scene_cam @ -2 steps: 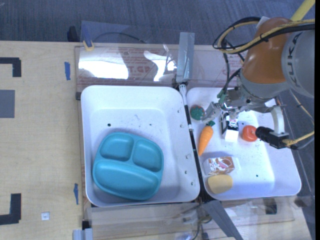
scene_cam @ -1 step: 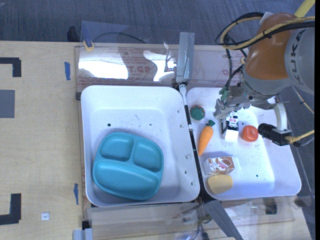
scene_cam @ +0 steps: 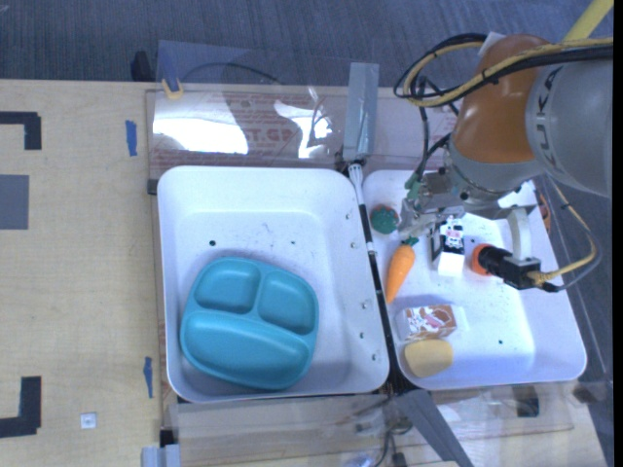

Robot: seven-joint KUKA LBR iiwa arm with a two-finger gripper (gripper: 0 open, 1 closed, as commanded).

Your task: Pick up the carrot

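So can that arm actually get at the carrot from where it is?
Probably yes. The end effector hangs right above the carrot's green top, and nothing lies over the carrot; the left bin wall beside it could crowd the grasp.

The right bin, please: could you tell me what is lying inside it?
In the right bin: a carrot, a green ball, a wrapped snack, a yellowish piece. The hand and arm cover the far part.

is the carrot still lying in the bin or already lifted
Lying in the bin. The carrot rests flat on the floor of the right bin, beside the divider, with the pincer just above its top end, not around it.
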